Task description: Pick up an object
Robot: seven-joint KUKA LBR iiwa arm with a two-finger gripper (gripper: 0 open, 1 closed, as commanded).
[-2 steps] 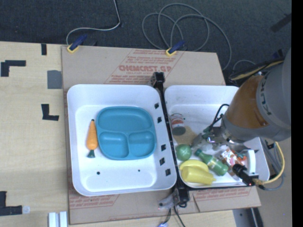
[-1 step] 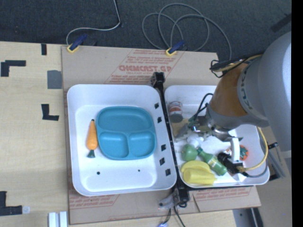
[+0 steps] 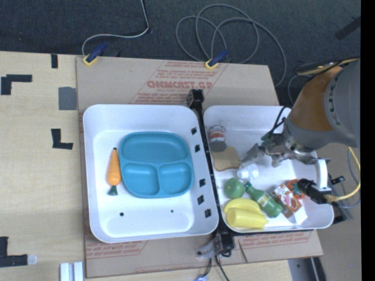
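The right bin (image 3: 246,115) holds several small objects: a small jar (image 3: 217,137) with a red label, a tan bread slice (image 3: 226,158), a green pepper (image 3: 234,188), a green bottle (image 3: 265,200), a yellow fruit (image 3: 244,213) and a colourful packet (image 3: 289,197). My gripper (image 3: 262,156) hangs low over the middle of this bin, just above a small white item (image 3: 248,172) and right of the bread slice. Nothing can be seen held in it. The grey arm with its orange band (image 3: 310,107) comes in from the right.
The left bin (image 3: 94,122) holds a blue divided plate (image 3: 156,164) and a toy carrot (image 3: 113,168) along the plate's left side. A black divider (image 3: 202,151) with clips separates the bins. Cables (image 3: 228,28) lie on the dark floor behind the bench.
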